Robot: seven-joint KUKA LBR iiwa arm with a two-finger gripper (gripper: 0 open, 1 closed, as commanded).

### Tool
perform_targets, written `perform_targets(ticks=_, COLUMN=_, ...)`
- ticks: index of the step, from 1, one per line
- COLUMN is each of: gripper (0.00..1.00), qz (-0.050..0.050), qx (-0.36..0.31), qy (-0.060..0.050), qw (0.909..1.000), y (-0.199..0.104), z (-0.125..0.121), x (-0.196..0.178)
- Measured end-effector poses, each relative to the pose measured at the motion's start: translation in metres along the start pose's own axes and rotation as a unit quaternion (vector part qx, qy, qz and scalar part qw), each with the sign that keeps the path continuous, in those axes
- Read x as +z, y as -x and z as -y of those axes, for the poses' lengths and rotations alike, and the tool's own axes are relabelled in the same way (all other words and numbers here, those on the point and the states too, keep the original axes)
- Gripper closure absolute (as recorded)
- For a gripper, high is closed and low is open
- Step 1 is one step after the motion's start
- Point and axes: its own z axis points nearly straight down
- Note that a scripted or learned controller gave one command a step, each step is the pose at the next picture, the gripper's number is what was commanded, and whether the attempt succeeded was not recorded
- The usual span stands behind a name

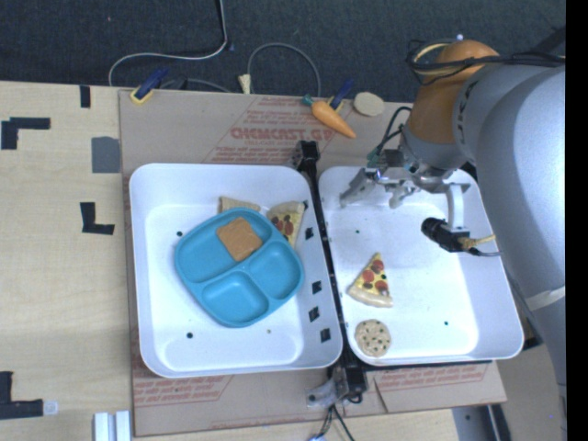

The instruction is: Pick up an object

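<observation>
My gripper [375, 196] hangs over the far left part of the right bin [459, 320], fingers spread open with nothing between them. A pizza slice [371, 281] lies in that bin nearer the front, well apart from the gripper. A round chocolate-chip cookie [373, 337] sits just in front of the slice. In the left bin [156, 338] a blue divided plate [241, 274] carries a brown square cracker [240, 238]. A second pizza slice [288, 219] lies by the plate's far right rim, and a tan piece [231, 206] pokes out from behind the plate.
A toy carrot [331, 118] and a pale round piece [368, 104] lie on the cardboard behind the bins. The black divider [318, 246] runs between the bins. The arm's grey body [524, 173] looms over the right bin's right side. Cables trail at the back.
</observation>
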Motion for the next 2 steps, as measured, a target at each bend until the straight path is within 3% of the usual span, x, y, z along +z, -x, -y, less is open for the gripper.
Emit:
perform_targets(ticks=1, gripper=0.0, qz=0.0, qx=0.003, qy=-0.004, qw=1.0, y=-0.011, z=0.073, x=0.036)
perform_targets(ticks=2, gripper=0.0, qz=-0.001, qx=0.001, qy=-0.004, qw=1.0, y=-0.003, z=0.001, x=0.036)
